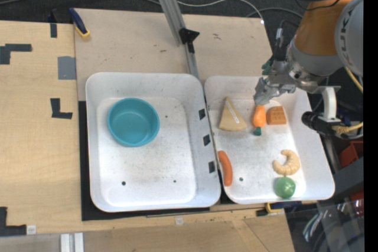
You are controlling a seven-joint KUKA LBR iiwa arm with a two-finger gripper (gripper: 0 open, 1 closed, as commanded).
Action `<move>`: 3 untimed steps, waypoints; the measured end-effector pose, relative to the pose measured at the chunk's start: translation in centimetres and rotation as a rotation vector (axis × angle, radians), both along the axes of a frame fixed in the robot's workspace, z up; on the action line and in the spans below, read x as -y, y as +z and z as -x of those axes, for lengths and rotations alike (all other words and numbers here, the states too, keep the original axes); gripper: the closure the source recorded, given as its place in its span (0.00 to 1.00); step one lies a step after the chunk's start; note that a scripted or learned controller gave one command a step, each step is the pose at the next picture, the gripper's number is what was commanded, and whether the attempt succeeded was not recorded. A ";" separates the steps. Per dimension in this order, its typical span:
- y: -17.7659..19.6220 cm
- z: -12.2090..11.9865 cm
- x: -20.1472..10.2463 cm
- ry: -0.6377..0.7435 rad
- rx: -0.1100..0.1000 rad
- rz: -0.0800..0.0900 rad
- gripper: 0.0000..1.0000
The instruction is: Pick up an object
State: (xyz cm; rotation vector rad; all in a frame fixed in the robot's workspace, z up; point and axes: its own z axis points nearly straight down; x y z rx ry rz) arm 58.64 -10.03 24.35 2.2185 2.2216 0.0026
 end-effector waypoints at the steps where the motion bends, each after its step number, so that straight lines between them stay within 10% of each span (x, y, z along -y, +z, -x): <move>1: -1.2 -1.2 -4.5 0.004 -0.005 -0.001 1.00; 3: -2.6 -3.7 -14.9 0.005 -0.005 -0.001 1.00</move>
